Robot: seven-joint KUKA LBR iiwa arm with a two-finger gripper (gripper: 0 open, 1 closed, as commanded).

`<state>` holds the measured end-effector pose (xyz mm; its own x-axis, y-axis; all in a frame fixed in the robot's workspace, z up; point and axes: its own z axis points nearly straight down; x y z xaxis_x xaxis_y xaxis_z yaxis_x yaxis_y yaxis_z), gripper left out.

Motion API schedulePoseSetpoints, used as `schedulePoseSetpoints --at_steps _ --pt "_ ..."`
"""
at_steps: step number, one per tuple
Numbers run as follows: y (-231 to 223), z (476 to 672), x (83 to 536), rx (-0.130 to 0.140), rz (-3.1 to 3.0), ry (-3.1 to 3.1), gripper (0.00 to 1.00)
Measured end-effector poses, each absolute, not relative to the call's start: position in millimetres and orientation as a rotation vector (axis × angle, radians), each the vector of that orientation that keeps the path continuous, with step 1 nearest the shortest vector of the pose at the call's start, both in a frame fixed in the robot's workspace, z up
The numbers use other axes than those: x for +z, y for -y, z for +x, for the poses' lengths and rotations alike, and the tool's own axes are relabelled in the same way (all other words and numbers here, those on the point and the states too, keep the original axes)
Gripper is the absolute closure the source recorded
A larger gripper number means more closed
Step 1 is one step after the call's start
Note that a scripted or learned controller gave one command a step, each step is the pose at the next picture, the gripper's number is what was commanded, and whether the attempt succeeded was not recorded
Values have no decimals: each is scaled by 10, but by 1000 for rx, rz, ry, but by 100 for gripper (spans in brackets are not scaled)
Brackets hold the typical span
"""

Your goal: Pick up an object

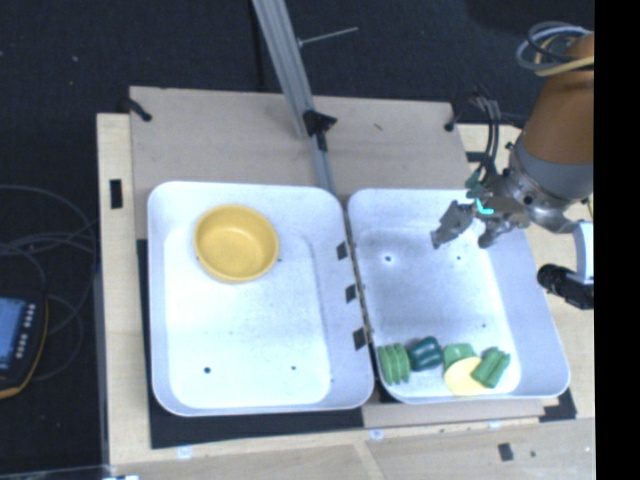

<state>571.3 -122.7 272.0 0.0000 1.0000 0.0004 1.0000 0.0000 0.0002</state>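
The pick is not yet made. The gripper hangs over the upper part of the right bin, its two fingers spread apart with only bare white floor showing between them, so it has hold of nothing. No object is lifted; everything lies on the bin floors.

What is left, by my judgement, is nearly the whole job: choose a target, travel to it, descend, close and lift. The nearest candidates lie in a cluster along the right bin's lower wall, well apart from the gripper and below it in the view.

That cluster has four or five small pieces packed together. At its left end is a ribbed green piece, looking like a stack of discs on its side. Just beside it is a darker teal block, then a lighter green piece. A flat pale yellow disc lies against the lower wall, and a green cylinder touches or overlaps its right edge. They are crowded, so a clean grasp on one alone may be awkward, and the wall limits finger room.

To the left of the right bin, in the left bin, a yellow bowl stands upright and alone near the upper left corner. It is round, open-mouthed and easy to tell apart.
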Motion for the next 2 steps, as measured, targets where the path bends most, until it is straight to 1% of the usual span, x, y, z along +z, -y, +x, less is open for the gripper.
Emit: schedulePoseSetpoints --at_steps 1,2 --pt "1227 5713 2720 -1 -2221 2221 0" --pt "1274 5684 2290 3 -2221 2219 0"
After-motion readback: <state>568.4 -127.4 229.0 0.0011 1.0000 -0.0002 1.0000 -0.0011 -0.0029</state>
